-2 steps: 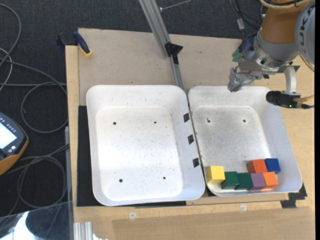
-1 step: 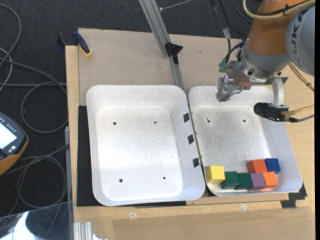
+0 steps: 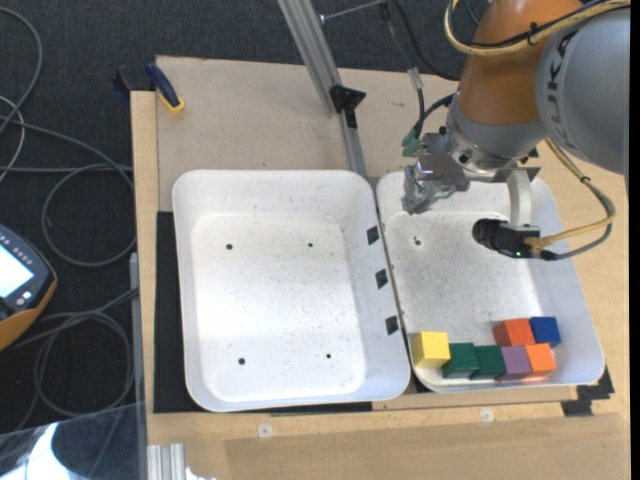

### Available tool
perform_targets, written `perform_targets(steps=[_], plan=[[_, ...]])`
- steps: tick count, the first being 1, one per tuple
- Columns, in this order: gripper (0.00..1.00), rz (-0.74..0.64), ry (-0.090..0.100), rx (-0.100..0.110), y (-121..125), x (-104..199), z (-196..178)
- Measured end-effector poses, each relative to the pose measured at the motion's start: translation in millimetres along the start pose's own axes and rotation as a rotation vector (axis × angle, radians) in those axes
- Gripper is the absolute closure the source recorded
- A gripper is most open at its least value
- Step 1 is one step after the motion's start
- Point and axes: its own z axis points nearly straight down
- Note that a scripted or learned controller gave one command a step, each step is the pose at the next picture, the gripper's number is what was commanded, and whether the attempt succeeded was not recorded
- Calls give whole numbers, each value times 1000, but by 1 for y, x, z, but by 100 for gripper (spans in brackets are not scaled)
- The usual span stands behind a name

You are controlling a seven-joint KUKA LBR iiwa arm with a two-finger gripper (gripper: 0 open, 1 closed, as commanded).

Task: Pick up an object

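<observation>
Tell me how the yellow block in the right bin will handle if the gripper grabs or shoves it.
The yellow block looks like a rigid cube, so it probably won't flex or roll. Its flat faces suggest it would slide, not tip. It sits against the bin's rim with a green block touching, so closing fingers around it may be awkward.

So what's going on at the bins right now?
The arm's gripper hangs over the far end of the right bin, carrying nothing. The coloured blocks sit clustered at that bin's near edge: yellow block, green blocks, purple block, orange blocks and blue block. Nothing picked yet.
</observation>
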Motion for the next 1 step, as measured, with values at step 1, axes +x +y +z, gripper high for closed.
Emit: perform_targets(steps=[1], plan=[[100, 0, 0, 2, -32, 47, 9]])
